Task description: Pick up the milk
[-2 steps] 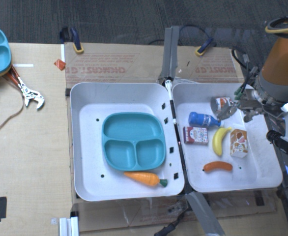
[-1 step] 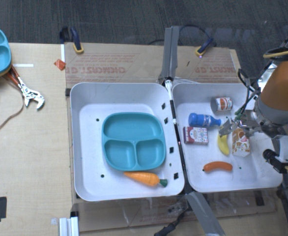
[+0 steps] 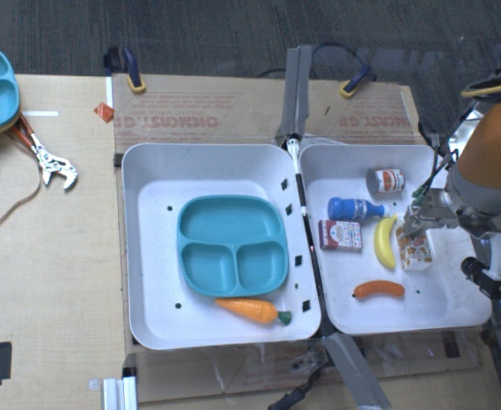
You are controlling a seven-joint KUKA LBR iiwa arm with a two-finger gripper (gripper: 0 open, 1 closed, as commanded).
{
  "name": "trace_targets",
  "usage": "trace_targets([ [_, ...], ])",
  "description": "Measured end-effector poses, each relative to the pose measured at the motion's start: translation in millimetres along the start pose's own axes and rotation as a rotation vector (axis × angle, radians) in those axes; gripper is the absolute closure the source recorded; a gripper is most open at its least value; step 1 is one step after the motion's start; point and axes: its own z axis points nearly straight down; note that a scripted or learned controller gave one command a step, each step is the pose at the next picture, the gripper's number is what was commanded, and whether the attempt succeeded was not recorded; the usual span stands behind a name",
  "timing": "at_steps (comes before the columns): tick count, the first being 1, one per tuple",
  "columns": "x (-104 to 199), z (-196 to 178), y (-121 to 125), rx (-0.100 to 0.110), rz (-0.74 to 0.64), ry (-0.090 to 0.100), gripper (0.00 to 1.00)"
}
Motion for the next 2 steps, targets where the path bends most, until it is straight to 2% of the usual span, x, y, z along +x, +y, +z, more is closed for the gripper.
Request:
trace_targets([
  [1, 0, 0, 0, 0.0, 0.0, 0.0, 0.0],
  [2, -27, 20, -2, -0.013, -0.104, 0.003, 0.0],
])
